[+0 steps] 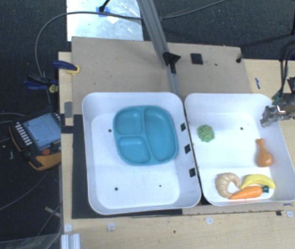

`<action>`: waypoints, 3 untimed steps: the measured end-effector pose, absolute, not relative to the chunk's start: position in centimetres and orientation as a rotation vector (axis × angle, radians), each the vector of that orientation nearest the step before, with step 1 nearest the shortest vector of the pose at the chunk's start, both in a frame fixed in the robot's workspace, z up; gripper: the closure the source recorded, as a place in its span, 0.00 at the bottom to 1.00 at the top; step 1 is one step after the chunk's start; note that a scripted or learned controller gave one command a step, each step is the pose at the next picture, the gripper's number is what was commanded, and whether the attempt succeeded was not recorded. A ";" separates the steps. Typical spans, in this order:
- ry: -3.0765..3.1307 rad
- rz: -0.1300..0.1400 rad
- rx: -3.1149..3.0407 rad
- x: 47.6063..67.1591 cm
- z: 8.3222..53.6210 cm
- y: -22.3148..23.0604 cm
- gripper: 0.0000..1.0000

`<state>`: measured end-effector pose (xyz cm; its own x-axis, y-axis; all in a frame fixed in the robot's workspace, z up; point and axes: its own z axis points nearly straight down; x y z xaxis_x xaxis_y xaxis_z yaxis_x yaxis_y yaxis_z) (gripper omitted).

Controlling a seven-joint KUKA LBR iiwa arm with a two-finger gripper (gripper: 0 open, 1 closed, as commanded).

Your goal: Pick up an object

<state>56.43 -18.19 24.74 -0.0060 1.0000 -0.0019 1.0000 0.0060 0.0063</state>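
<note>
The right bin [225, 105] holds a green broccoli floret [205, 133] near its left side and an orange chicken drumstick [263, 153] near its right wall. In its front corner lie a yellow banana [258, 180], an orange carrot [246, 192] and a tan croissant [226, 183], bunched together. My gripper [270, 117] hangs over the bin's right rim, above and just behind the drumstick. Nothing shows between its fingers.
The left bin [101, 139] carries a blue divided plate [145, 134]. A grey pole [155, 27] slants across the brown board behind the bins. Clamps [59, 66] and a handheld device [36, 134] with cables lie off the bench's left side.
</note>
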 end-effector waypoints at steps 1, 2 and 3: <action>2.232 0.003 2.210 56.1 24.8 -13.3 1.00; 2.232 0.003 2.210 57.2 23.5 -7.8 1.00; 2.234 0.005 2.209 57.8 23.7 -1.4 1.00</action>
